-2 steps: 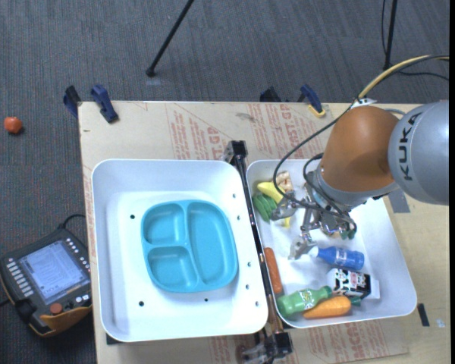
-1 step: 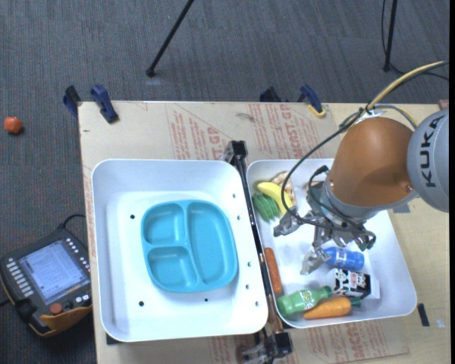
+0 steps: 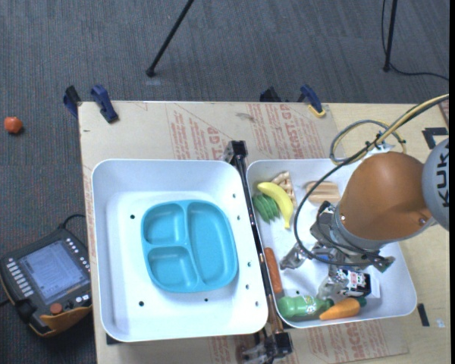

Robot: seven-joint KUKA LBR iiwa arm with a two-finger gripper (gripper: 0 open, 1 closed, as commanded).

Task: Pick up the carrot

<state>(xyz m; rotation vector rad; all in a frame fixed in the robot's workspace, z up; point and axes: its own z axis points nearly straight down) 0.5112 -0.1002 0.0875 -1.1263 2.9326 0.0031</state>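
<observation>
A: What's sitting where, biggest first?

B: Arm point(image 3: 383, 196) is reaching in from the right, hanging over the right bin point(image 3: 404, 279). Left bin point(image 3: 110, 203) is holding a blue tray point(image 3: 189, 245). Right bin's also carrying a banana point(image 3: 279, 197) at the far-left corner and a green bottle point(image 3: 303, 305) at the near edge.

A: And the carrot?

B: Carrot point(image 3: 340, 309) is lying against the near wall of the right bin, just right of the bottle, long axis running approx left-right, tilting slightly.

A: Gripper?

B: Gripper point(image 3: 340, 279) is hovering just far of the carrot, w/ nothing visibly between the fingers. Open or closed, I can't tell. Judging by this, it's needing a short drop toward the near wall, fingers straddling across the carrot's length.
</observation>
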